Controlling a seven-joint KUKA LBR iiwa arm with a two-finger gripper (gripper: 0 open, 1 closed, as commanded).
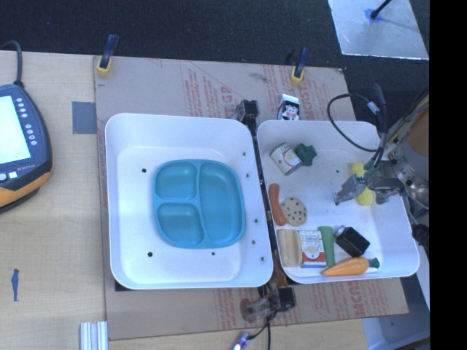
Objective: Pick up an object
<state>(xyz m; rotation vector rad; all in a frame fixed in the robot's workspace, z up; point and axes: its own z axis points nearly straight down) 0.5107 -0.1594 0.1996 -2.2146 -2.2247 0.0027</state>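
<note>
Worktop (58, 217): pale wood grain under printed cardboard; you can't read the lettering.
Right bin (325, 133): glossy white.
Pincer (357, 189): fingers' state cannot be told; yellow object (363, 195) touching.

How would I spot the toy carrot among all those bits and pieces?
Start at the right white bin, the one crowded with small toys. Follow its near edge towards the right corner: the toy carrot lies flat there, just beyond a black block. It alone is long, bright orange and tapering, with a green tip at one end.
</note>
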